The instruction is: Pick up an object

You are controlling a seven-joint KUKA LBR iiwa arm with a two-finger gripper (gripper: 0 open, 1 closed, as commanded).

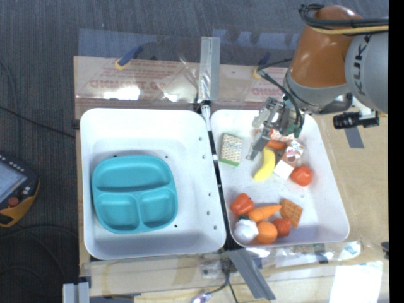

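Camera view: two bins (pixel 88 169), one teal tray (pixel 134 191), one banana (pixel 267 165); end effector (pixel 276 126) state unclear.

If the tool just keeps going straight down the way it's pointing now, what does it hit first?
Most likely the banana. The tool hangs over the right bin, angled down toward the toy food just below it. Height is hard to judge from this slanted view, so the small orange piece beside it could come first.

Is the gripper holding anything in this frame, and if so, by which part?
It cannot be told. The gripper sits low in the right bin over the banana and nearby toy food, but nothing is clearly seen in its grasp.
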